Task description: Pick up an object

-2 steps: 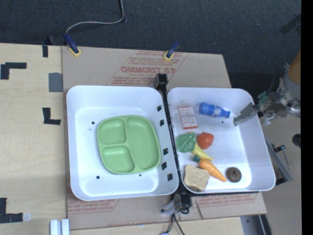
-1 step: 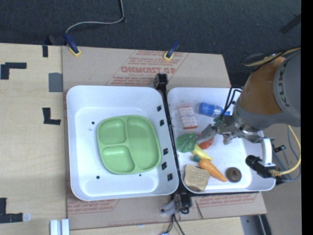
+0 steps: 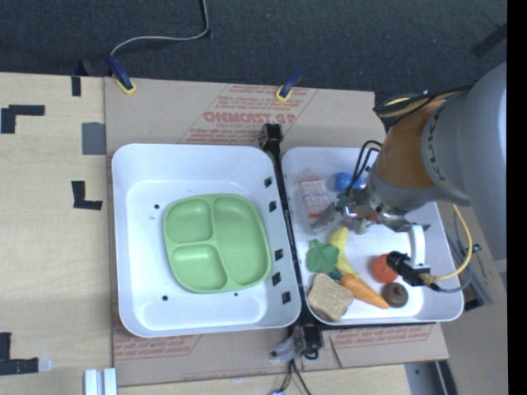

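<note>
Objects for picking lay crowded in the right bin (image 3: pixel 445 307) on the counter (image 3: pixel 49 220): a yellow banana-like piece (image 3: pixel 338 239), a green leafy toy (image 3: pixel 322 257), an orange carrot (image 3: pixel 364 290), a tan bread slice (image 3: pixel 330 298), a red tomato-like ball (image 3: pixel 384 268), a small brown round piece (image 3: pixel 395 295), a blue item (image 3: pixel 342 181) and a pale packet with red print (image 3: pixel 313 196). The end effector (image 3: pixel 339 216) hung low over that bin, just above the banana piece and beside the packet; whether its fingers were apart or together could not be told from the slanted view, and nothing was visibly between them. The grey arm with its orange band (image 3: pixel 403 151) reached in from the right. The left bin (image 3: pixel 132 179) carried a green divided plate (image 3: pixel 217 242), well apart from the end effector.
</note>
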Controlling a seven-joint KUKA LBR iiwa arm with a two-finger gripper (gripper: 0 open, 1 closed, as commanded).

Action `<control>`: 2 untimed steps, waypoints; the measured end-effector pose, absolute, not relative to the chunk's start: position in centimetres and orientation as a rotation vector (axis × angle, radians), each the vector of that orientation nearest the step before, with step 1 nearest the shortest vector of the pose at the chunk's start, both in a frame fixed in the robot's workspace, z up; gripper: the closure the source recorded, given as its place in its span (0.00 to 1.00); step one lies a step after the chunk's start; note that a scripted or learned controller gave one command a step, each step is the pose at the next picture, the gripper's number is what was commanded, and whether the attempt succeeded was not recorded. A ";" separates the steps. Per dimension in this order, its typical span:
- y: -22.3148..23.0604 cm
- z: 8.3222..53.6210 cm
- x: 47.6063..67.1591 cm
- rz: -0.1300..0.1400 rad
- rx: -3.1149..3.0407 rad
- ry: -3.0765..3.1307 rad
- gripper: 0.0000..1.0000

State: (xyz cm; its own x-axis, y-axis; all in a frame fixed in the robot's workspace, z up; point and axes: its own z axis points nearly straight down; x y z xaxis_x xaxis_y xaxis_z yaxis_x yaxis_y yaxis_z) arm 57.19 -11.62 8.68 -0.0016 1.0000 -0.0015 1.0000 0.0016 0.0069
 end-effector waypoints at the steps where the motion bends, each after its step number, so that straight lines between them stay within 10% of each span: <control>1: -10.4 8.7 55.2 0.003 2.217 2.217 0.00; 2: -9.9 8.6 60.8 0.004 2.216 2.220 0.00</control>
State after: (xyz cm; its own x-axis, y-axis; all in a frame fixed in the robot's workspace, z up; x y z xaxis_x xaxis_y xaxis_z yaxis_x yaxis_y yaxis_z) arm 60.75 -9.86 8.62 -0.0020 1.0000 -0.0016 1.0000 0.0020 0.0053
